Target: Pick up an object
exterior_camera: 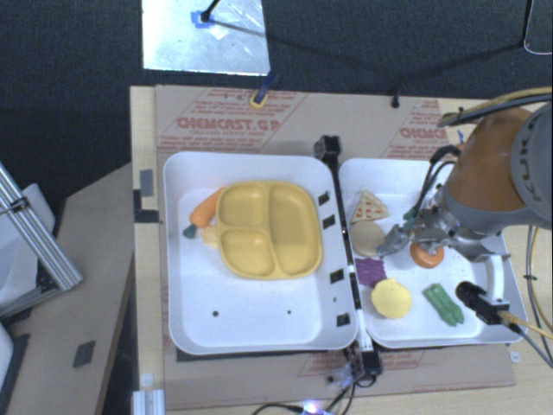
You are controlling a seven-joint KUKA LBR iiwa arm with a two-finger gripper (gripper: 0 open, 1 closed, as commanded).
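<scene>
My gripper (399, 239) hangs low over the middle of the right bin (406, 173), with the arm reaching in from the right. Just left of it lies a beige round piece (365, 236). An orange-red round piece (427, 255) sits right beside the gripper, partly hidden under the wrist. A tan triangular slice (369, 206) lies farther back. A purple piece (371, 271), a yellow round piece (390, 299) and a green bean-like piece (442, 303) lie nearer the front. I see nothing held in the gripper.
The left bin (251, 331) holds a yellow divided plate (263, 229). An orange carrot (204, 208) leans against the plate's left edge. A dark divider with black clips (341, 232) separates the bins. The arm covers the right bin's right side.
</scene>
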